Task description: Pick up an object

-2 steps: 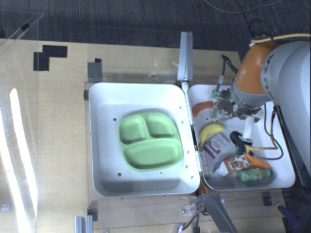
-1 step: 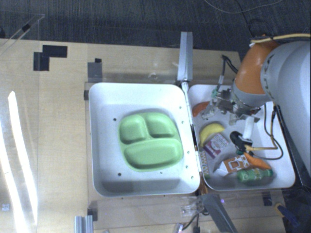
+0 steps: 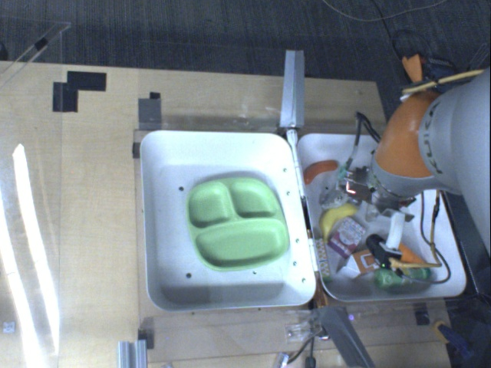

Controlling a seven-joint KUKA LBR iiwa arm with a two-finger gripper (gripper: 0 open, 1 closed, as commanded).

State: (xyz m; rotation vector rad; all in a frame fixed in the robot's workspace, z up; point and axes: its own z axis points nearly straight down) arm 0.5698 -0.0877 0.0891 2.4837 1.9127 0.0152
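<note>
The gripper [image 3: 354, 192] sits low in the right bin [image 3: 453, 282], jaw state impossible to tell, with the banana [image 3: 335, 218] just below-left of it, long axis slanting

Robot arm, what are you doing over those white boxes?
The arm is reaching into the right bin, which holds a jumble of small things, like a yellow banana-shaped toy and an orange piece. Its gripper hangs just above the pile. The left bin holds a green divided plate, lying flat.
</note>
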